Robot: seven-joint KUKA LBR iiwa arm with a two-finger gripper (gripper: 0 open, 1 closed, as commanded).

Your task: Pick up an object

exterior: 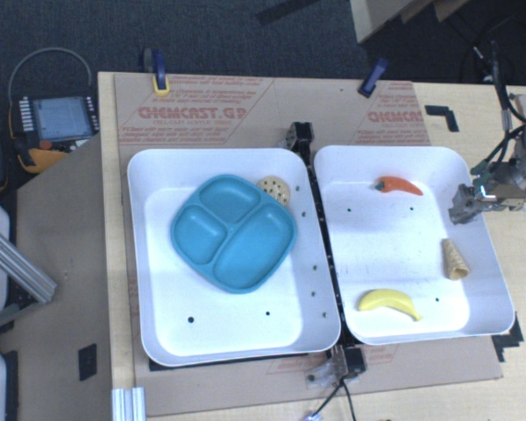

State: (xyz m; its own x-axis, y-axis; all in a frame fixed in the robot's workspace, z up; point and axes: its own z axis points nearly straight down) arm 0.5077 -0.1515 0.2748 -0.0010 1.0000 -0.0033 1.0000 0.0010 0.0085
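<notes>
The right bin point(394, 261) holds an orange carrot point(398, 185) near its far side, a yellow banana point(389, 303) near its front, and a tan cone-shaped piece point(456, 259) by its right wall. In the left bin point(158, 253) lies a blue divided plate point(234, 232) with a round cookie point(273, 189) at its far right corner. My gripper point(470, 202) hangs at the right bin's right rim, above the tan piece and right of the carrot. Nothing shows between its fingers.
Both bins rest on a cardboard sheet point(245, 103) held by clamps at the back. A handheld pendant point(60, 117) with a cable lies off the bench at the far left. Cables and arm parts crowd the right edge.
</notes>
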